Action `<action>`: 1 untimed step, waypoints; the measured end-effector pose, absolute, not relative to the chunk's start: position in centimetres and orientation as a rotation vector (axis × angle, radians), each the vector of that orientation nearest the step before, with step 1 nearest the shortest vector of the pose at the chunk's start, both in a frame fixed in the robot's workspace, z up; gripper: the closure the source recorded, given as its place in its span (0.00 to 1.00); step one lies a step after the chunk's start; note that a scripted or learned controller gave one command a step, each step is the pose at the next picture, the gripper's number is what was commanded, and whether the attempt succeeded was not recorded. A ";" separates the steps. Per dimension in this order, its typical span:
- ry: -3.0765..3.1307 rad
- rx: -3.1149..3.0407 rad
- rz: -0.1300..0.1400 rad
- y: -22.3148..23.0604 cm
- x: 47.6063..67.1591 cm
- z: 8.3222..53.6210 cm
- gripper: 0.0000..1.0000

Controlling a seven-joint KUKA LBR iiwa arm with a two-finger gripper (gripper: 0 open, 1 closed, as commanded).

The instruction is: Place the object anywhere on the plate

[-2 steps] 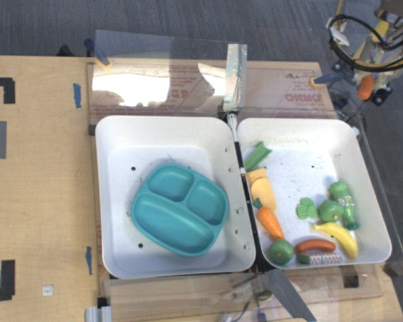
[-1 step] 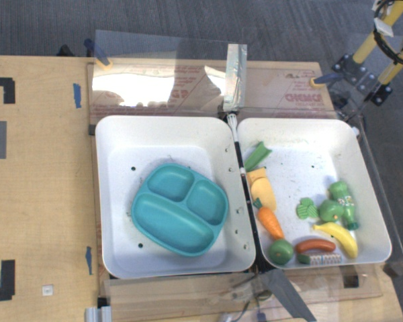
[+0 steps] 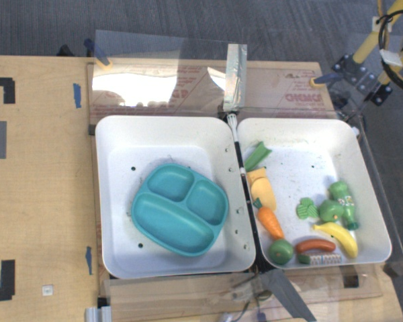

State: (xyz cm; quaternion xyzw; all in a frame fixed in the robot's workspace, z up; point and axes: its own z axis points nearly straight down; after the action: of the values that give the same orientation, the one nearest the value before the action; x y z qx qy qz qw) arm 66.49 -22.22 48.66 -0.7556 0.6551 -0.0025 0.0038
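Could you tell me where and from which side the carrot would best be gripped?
Probably across the carrot's thick orange middle, coming straight down. It lies flat, running lengthwise beside the bin's left wall, with the corn and a green ball near its ends, so close the fingers across its width.

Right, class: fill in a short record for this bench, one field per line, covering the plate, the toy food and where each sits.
plate: teal, three compartments, nothing on it
plate location: left bin
toy food location: right bin
along divider: corn, carrot
right side: banana, sausage
task status: not yet done
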 end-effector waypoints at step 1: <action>1.541 -2.734 -0.008 -19.9 56.1 48.9 1.00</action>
State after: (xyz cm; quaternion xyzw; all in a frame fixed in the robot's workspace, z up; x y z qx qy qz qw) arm 56.09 -19.91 48.89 -0.8712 0.4910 -0.0026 0.0017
